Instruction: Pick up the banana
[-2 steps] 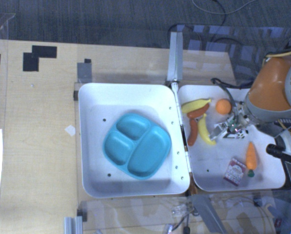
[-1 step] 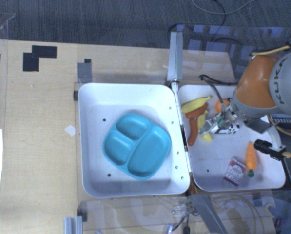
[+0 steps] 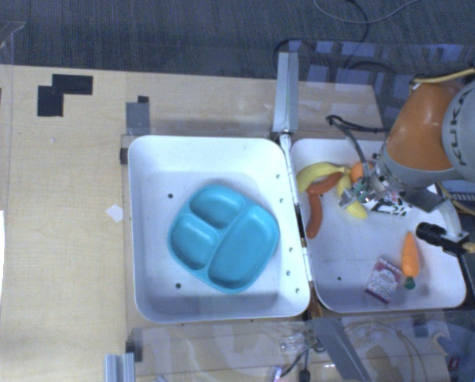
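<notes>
The yellow banana [image 3: 315, 171] lies curved in the right bin's [image 3: 348, 289] far left corner. An orange-red piece [image 3: 327, 184] rests across its near side. My gripper [image 3: 367, 191] hangs low over the bin just right of the banana's right end, among wiring and small parts. A small yellow thing [image 3: 355, 209] sits right under the gripper's near side; I cannot tell whether it is touched or held. The grey arm with its orange band [image 3: 428, 130] reaches in from the right.
A long red pepper [image 3: 312, 216] lies by the right bin's left wall. A carrot [image 3: 410, 255] and a small red-and-white packet [image 3: 384, 280] sit near its front right. The left bin [image 3: 153, 293] holds a blue divided plate [image 3: 223, 238].
</notes>
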Motion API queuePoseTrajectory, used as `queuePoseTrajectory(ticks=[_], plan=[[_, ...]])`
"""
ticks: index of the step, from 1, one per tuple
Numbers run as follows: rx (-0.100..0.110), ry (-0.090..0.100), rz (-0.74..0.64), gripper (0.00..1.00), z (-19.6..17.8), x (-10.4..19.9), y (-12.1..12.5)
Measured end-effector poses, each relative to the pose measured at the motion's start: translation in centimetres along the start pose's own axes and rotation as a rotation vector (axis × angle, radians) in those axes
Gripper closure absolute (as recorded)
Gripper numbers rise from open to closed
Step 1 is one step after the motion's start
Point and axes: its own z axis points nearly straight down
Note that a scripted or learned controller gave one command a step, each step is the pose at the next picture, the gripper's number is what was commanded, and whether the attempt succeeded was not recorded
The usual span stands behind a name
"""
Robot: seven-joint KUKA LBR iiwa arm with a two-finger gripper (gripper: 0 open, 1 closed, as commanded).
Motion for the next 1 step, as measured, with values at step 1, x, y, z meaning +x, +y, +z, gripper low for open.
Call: queuePoseTrajectory(ticks=[1], plan=[[0.05,0.032,0.319,1.0,-8.77,3.83,5.59]])
